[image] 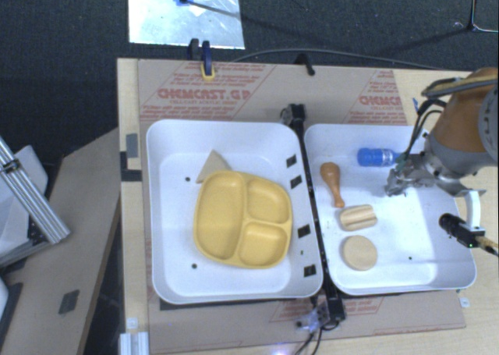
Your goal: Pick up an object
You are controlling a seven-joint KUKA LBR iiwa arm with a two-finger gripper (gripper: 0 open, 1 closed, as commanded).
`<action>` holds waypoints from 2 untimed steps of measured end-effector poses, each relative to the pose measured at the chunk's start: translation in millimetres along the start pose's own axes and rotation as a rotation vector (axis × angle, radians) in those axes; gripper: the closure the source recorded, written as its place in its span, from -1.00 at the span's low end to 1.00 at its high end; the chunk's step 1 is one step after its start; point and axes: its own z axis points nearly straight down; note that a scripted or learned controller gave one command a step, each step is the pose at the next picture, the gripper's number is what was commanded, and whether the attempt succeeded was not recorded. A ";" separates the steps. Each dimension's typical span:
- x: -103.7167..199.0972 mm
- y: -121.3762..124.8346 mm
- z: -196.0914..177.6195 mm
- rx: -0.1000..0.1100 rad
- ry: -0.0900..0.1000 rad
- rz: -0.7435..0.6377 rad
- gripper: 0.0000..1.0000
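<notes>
The right bin (437, 268) holds a blue bottle-like object (376, 157) at its back, a small wooden peg with a round head (333, 181), a short wooden cylinder (357, 217) and a flat round wooden disc (359, 253). My gripper (396, 182) hangs low in this bin. It is just below and right of the blue object, and right of the peg and cylinder. Nothing shows in its grasp. The grey arm with its orange band (468, 123) comes in from the right edge.
The left bin (168, 189) carries a yellow divided tray (243, 219) and a tan triangular piece (212, 165) behind it. Black clips line the wall between the bins (300, 189). A black part (460, 230) sticks out near the right bin's right rim.
</notes>
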 end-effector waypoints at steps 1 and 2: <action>-4.5 1.9 -64.4 -0.003 -0.001 0.000 1.00; -11.1 12.1 -121.8 -0.003 -0.002 -0.001 1.00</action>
